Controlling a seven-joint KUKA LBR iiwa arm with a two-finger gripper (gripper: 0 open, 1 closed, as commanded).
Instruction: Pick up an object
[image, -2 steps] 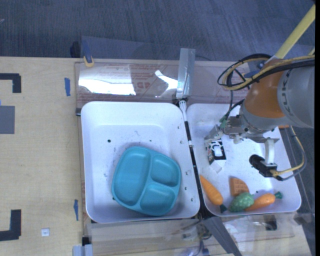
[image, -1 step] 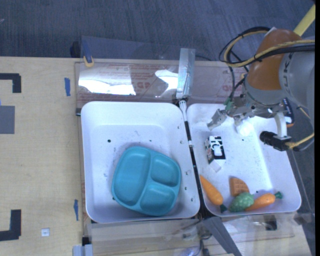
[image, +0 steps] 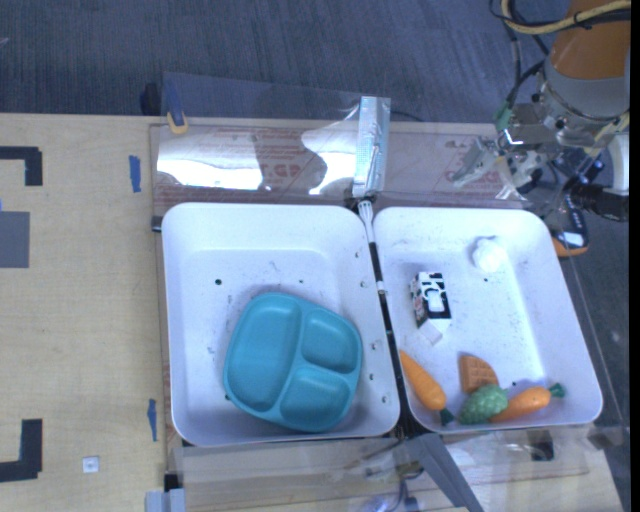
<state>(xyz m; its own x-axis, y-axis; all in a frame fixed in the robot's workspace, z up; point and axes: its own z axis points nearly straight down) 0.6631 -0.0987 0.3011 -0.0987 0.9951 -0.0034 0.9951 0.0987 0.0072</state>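
At two o'clock, above the right shallow white bin (image: 572, 330), hangs the two-finger gripper (image: 500, 165); whether it is open I cannot tell, and nothing visibly sits in it. Best target, I judge: the small black-and-white printed box (image: 431, 297) at the bin's centre, well apart from neighbours. Descend straight.

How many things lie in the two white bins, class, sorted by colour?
Teal: 1, the divided plate
Orange: 3, a carrot, a carrot with green leaves, a waffle-patterned piece
Green: 1, a bumpy vegetable
White: 1, a small ball
Black and white: 1, a small box
Total: 7
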